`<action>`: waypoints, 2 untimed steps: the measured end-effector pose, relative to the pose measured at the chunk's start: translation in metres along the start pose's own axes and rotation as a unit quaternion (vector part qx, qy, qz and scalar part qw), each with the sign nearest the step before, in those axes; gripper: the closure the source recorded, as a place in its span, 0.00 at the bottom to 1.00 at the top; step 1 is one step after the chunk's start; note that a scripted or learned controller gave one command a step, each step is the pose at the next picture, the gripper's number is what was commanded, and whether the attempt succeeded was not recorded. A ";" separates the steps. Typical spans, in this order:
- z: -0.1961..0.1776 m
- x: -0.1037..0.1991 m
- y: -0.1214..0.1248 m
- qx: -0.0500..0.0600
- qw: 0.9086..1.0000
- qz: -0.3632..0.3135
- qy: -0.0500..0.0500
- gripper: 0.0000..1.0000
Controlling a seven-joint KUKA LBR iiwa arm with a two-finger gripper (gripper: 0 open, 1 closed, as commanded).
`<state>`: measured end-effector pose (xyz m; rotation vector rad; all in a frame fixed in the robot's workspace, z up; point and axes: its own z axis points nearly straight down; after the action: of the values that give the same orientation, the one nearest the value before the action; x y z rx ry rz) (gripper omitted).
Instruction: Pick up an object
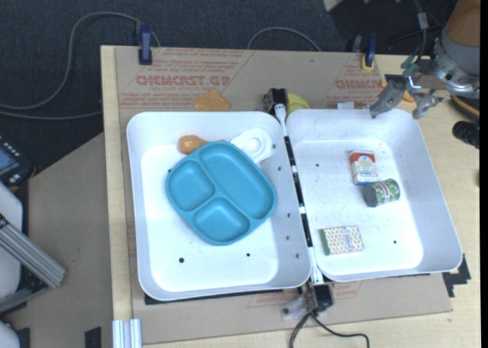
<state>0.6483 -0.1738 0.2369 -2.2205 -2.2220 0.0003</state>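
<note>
The right bin holds a small red and white carton, a dark grey and green can lying on its side just below it, and a flat green packet nearer the front. My gripper hangs above the far right corner of this bin, fingers spread apart with nothing between them. It is well clear of all three items. In the left bin lie a blue divided plate, an orange piece and a white cup.
An orange object and a yellow-green object lie on the board behind the bins. Blue clamps hold the board's far edge. Cables run behind, and the arm's body occupies the upper right.
</note>
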 end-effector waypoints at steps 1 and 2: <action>0.139 0.013 -0.008 0.007 1.000 0.000 0.002 0.00; 0.146 0.034 -0.007 -0.006 1.000 -0.001 -0.005 0.00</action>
<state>0.6408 -0.1399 0.0910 -2.2299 -2.2341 -0.0023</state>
